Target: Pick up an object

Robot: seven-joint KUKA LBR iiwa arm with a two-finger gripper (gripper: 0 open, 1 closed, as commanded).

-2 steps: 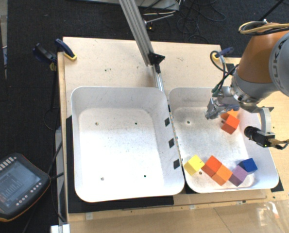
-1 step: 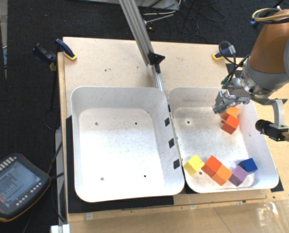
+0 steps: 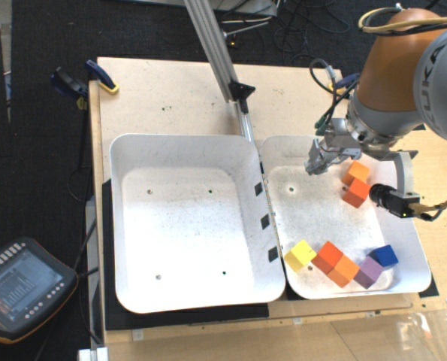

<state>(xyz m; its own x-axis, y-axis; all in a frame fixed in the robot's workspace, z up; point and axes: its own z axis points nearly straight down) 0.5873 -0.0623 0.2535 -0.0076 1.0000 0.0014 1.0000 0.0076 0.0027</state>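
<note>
The right bin point(image 3: 298, 201) holds several small blocks. Two orange blocks sit near its far right side, one point(image 3: 356, 173) above the other point(image 3: 355, 192). Along the front lie a yellow block point(image 3: 300, 254), a red-orange block point(image 3: 329, 256), an orange block point(image 3: 344, 270), a purple block point(image 3: 369, 271) and a blue block point(image 3: 385, 256). My gripper point(image 3: 317, 164) hangs over the back of the right bin, just left of the upper orange block. Nothing shows between its fingers.
The left bin point(image 3: 133, 201) lies beside the right one, with a dividing rim between them. A slanted metal rail point(image 3: 215, 51) runs from the top down to the bins' back edge. A pendant point(image 3: 20, 284) lies at the lower left off the bench.
</note>
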